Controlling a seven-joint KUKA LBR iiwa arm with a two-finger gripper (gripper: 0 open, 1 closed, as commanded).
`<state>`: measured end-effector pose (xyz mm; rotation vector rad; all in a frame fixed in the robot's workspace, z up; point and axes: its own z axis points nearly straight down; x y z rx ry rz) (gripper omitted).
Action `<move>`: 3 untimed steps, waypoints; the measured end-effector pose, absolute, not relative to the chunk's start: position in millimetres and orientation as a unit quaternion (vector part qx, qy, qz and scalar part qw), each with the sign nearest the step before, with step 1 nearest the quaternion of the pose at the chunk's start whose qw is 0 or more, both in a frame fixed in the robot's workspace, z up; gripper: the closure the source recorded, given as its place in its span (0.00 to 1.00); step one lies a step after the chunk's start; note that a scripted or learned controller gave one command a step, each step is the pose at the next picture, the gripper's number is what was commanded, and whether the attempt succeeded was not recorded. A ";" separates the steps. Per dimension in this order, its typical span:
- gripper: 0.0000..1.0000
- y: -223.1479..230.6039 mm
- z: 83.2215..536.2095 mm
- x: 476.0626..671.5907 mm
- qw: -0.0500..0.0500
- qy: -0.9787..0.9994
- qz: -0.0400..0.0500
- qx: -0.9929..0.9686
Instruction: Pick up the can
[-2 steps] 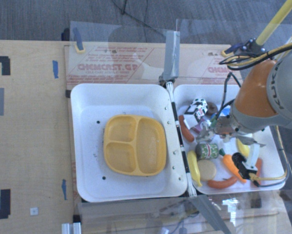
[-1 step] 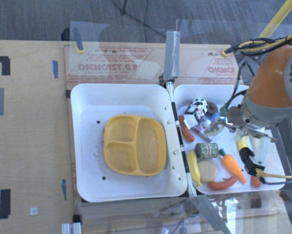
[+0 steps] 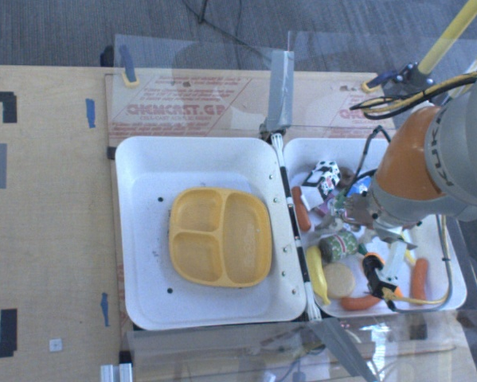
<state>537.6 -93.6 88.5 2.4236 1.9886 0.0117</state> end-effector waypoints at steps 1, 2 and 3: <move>1.00 -96.5 99.0 537.9 0.005 0.632 0.004 0.775; 1.00 -25.3 222.4 479.3 -0.001 0.606 -0.001 0.796; 0.00 -25.3 222.4 479.3 -0.001 0.606 -0.001 0.796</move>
